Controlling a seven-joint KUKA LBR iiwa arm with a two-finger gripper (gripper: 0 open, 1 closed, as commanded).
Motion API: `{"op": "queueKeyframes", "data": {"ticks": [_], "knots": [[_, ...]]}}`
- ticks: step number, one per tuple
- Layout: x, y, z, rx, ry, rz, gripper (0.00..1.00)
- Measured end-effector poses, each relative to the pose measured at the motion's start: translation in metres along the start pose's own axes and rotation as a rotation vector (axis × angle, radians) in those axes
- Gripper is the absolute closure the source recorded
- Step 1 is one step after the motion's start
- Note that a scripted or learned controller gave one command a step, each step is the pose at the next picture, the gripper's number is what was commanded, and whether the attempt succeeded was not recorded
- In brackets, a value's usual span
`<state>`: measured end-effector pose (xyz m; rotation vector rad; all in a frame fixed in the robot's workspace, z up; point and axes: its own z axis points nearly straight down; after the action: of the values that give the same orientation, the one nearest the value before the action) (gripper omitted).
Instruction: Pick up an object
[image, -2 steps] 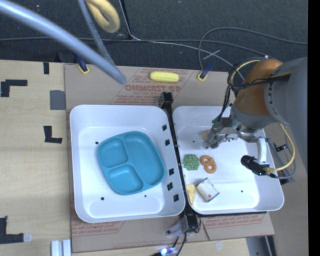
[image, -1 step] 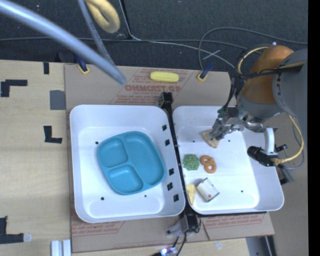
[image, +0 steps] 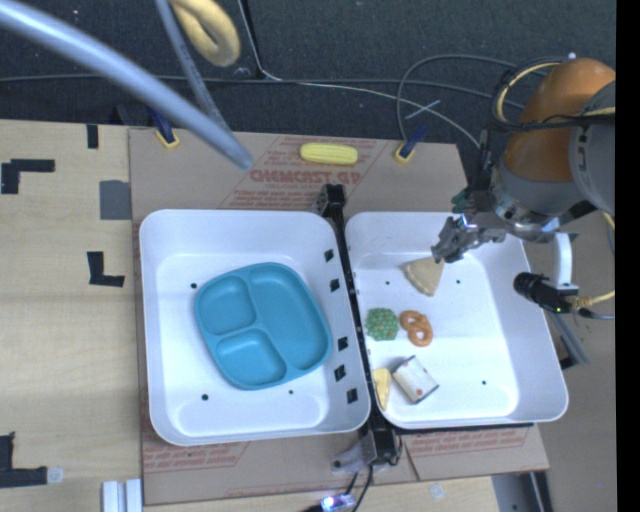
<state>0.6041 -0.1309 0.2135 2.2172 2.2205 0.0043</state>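
**Readable text**

Red printed lettering (image: 300, 176) on the brown cardboard sheet (image: 280, 165) under the bins, approx. behind the left bin; too blurred to read, possibly a brand name. No other legible labels or nos.

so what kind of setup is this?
Likely a robot pick-and-place test bench: two white bins clamped to a cardboard sheet, toy food like a pretzel in one, a blue tray in the other, cables behind.

Blue plate (image: 262, 325) in white bin (image: 165, 300); green broccoli (image: 381, 323).
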Motion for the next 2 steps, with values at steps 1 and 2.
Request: {"op": "queueKeyframes", "data": {"ticks": [1,2], "knots": [[0.045,-0.005,0.005,0.006,0.001,-0.004,1.0],[0.095,-0.016,-0.008,0.006,0.003,-0.005,1.0]]}}
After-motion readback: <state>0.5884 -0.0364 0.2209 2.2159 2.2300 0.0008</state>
